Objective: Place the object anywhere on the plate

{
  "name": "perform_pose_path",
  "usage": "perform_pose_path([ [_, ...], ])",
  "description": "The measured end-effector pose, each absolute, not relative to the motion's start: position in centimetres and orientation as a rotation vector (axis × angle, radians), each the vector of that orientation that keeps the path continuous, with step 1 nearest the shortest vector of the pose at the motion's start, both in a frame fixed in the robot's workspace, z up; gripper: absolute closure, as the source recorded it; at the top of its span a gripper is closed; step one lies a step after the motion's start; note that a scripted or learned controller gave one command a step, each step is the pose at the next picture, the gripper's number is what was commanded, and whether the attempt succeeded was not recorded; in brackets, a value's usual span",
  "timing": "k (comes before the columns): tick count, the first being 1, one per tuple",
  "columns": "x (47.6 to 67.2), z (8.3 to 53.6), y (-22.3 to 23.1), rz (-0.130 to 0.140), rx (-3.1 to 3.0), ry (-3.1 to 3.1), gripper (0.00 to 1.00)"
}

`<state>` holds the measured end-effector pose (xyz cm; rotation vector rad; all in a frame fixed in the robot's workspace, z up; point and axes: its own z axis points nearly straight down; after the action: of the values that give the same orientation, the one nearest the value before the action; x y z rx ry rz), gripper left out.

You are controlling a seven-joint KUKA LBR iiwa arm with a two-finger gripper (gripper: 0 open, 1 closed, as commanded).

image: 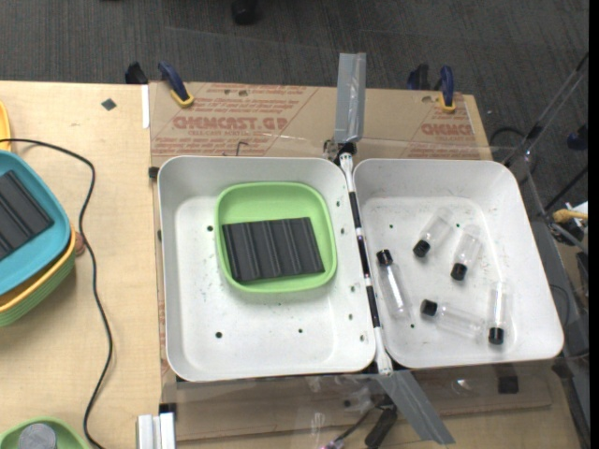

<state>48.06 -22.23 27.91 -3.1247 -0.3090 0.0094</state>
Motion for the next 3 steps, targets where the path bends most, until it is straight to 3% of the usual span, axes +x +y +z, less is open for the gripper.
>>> perform_pose_path([
  [1,47.7,26.6,-22.2,0.008,-3.125,-0.309,0.0],
  [2,47.8,28.1,-22.3,0.006,-3.125,-0.318,0.0],
  [3,47.7,25.5,-22.2,0.009,-3.125,-0.309,0.0],
])
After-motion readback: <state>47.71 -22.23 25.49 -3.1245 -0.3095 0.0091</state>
